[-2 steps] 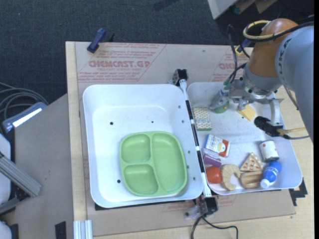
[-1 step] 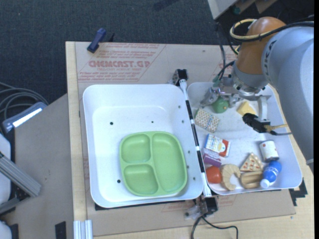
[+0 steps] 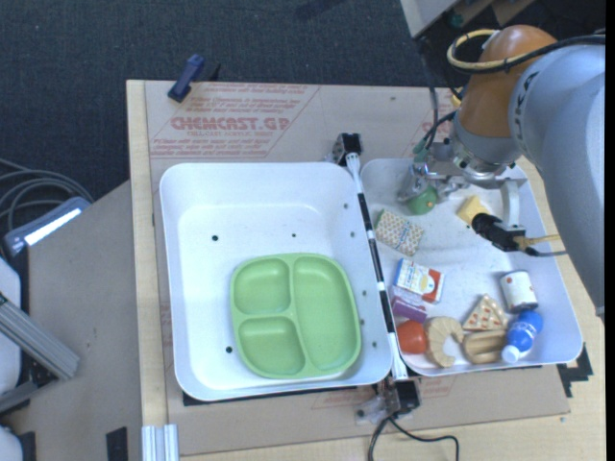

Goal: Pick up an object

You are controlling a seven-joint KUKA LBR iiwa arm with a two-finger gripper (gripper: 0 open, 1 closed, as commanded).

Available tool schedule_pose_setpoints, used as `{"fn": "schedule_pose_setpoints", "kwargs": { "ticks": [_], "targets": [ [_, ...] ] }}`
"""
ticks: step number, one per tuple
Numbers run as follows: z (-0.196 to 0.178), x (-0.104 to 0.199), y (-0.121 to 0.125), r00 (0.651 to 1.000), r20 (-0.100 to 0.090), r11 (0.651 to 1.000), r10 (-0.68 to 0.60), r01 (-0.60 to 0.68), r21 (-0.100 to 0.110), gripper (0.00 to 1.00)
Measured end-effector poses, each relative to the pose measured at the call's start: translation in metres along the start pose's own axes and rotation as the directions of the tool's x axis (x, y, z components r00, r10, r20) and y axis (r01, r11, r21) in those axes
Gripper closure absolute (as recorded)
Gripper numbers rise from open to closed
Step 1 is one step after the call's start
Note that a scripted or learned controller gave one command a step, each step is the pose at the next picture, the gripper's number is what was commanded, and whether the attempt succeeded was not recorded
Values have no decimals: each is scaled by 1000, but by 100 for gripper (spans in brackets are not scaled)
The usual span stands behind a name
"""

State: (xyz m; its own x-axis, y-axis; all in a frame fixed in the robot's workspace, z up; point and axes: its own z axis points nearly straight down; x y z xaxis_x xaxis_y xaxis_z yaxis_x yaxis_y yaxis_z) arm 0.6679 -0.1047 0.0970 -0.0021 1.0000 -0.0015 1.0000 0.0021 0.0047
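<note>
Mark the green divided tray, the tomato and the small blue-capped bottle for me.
green divided tray [image 3: 294, 315], camera view, on its centre ridge.
tomato [image 3: 411, 337], camera view, on its red top.
blue-capped bottle [image 3: 520, 335], camera view, on its body.

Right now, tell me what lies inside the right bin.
The right bin holds a patterned packet, a small carton, a tomato, a cracker, a wedge, and a blue-capped bottle. The gripper covers part of a green item.

Two white bins [image 3: 192, 200] (side by side), one green divided tray [image 3: 294, 314], one small bottle [image 3: 520, 337]
</note>
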Motion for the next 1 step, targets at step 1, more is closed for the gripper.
{"fn": "schedule_pose_setpoints", "kwargs": {
  "ticks": [1],
  "targets": [
    [-89,31,-60,1000,-2,1000,1,-1,4,100]
  ]
}}
